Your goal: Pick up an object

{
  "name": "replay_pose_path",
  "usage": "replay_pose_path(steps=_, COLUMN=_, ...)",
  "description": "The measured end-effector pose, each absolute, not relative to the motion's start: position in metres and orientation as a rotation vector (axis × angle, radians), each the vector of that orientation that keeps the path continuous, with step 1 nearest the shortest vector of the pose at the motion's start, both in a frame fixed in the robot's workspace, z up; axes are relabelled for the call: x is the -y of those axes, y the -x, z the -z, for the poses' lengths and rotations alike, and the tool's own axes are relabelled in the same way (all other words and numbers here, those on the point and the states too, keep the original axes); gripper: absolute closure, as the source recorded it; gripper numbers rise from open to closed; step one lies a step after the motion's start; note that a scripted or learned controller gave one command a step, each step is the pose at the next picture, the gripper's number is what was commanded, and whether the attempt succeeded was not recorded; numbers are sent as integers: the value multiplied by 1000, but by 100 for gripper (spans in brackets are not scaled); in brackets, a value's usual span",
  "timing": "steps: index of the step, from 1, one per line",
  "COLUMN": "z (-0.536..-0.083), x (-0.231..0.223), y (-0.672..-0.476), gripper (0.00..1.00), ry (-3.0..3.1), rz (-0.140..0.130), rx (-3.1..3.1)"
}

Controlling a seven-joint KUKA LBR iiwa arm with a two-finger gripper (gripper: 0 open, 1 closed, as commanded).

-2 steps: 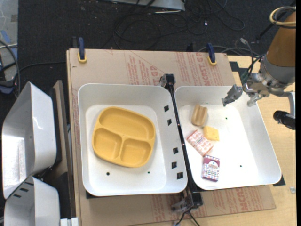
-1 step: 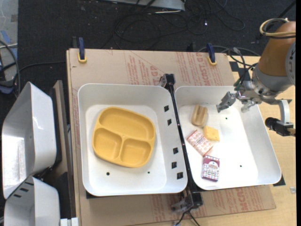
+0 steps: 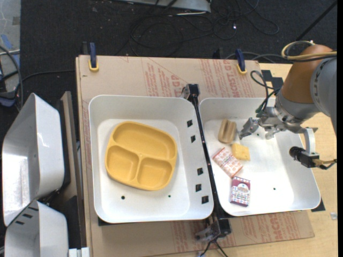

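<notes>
My arm [image 3: 308, 82] reaches in from the right, orange band above the wrist, bent down over the right bin [image 3: 300, 197]. My gripper [image 3: 259, 128] hangs over the upper part of that bin, fingers pointing left and down. The two fingers look spread apart, with bare bin floor showing between them; nothing sits between the tips.

Just left of my gripper: a tan block [image 3: 228, 131], standing roughly upright in the view, close to the fingertips but apart from them.

Below-left of my gripper: a yellow chunk [image 3: 242, 152], near, not touched. Touching or nearly touching it on its left, a pink packet [image 3: 227, 161], lying tilted.

Further below: a red-and-white box [image 3: 240, 190], flat on the bin floor, well apart from my fingers and clear of the other three things.

All four things lie in the left half of the right bin. A black fitting [image 3: 301, 155] with a cable sits right and below my gripper, off the wrist.

Far left of my gripper, past the black divider [image 3: 202, 143] between the bins: the left bin [image 3: 102, 197], with a yellow tray [image 3: 141, 155] of three compartments lying in its middle, slightly rotated.

Both bins rest on a cardboard sheet [image 3: 161, 71], clamped at the far edge by two clamps [image 3: 93, 58].
</notes>
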State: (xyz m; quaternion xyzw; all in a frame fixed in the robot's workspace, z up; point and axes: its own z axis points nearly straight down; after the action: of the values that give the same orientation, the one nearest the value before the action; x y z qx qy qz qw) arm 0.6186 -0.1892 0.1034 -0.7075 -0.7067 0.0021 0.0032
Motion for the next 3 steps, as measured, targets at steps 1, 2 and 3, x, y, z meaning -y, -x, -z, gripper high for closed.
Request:
replay_pose_path(steps=1, z=-90, x=189, y=-618, gripper=0, ry=2221, rz=-3, rx=2219)
replay_pose_path(steps=2, z=-100, x=188, y=-619, gripper=100, ry=2220, rz=-2, rx=2221)
replay_pose_path(steps=3, z=-141, x=189, y=-618, gripper=100, ry=2224, rz=2, rx=2223)
